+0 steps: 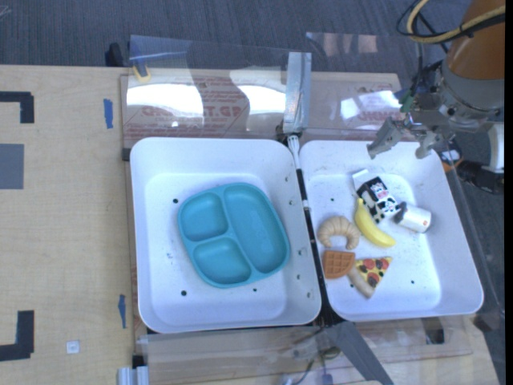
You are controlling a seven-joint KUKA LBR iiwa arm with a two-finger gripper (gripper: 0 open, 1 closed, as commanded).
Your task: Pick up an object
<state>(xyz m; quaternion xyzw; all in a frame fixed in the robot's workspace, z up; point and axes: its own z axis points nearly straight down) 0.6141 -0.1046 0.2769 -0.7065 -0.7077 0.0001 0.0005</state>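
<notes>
In the right bin [449, 255] lie a yellow banana [373, 225], a croissant [339, 231], a waffle [337, 263], a pizza slice [369, 273], a black-and-white toy [377, 197] and a small white cylinder [416, 218]. My gripper [401, 146] hangs over the bin's far right corner, above and behind these objects. Its fingers are spread open with nothing between them.
The left bin [152, 183] holds a blue divided plate [232, 233]. Clear plastic panels [208, 95] stand along the far side of both bins. A metal divider [296, 95] rises between them. Black and yellow cables [441, 14] loop near the arm.
</notes>
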